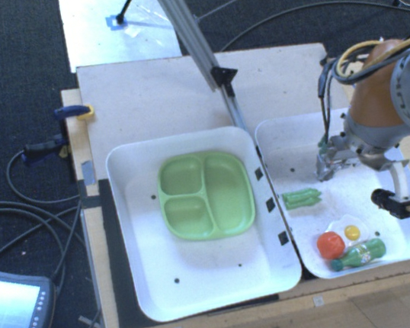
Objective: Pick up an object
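My claw [330,165] hangs over the right bin [293,134], and I cannot tell how it is set. The nearest thing is the green pod [301,198], lying flat just below and to the left of me, its long axis running left to right across the bin floor

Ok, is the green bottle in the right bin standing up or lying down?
Lying down. The green bottle rests on its side on the right bin floor, beside the red tomato, cap end toward the tomato.
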Controlling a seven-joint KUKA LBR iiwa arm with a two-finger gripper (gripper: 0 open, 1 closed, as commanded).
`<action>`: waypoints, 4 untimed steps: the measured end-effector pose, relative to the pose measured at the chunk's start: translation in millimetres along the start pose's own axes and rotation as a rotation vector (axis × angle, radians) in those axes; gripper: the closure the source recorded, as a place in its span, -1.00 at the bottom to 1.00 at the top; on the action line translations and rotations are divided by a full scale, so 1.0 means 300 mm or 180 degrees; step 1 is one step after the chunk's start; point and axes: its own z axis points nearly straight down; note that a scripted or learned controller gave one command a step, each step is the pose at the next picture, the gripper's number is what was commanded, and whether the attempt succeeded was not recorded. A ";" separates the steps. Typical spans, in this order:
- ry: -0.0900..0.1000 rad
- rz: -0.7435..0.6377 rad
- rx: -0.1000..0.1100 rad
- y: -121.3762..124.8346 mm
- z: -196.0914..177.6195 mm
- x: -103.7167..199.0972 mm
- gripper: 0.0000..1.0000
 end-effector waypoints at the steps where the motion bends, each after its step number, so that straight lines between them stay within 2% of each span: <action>1: -0.0003 -0.0017 -0.0014 0.017 -0.147 0.003 1.00; 2: -0.0003 -0.0025 -0.0017 0.037 -0.332 0.036 1.00; 3: -0.0005 -0.0024 -0.0020 0.014 -0.531 0.031 1.00; 4: 0.0006 -0.0034 0.0002 -0.029 -0.547 0.194 1.00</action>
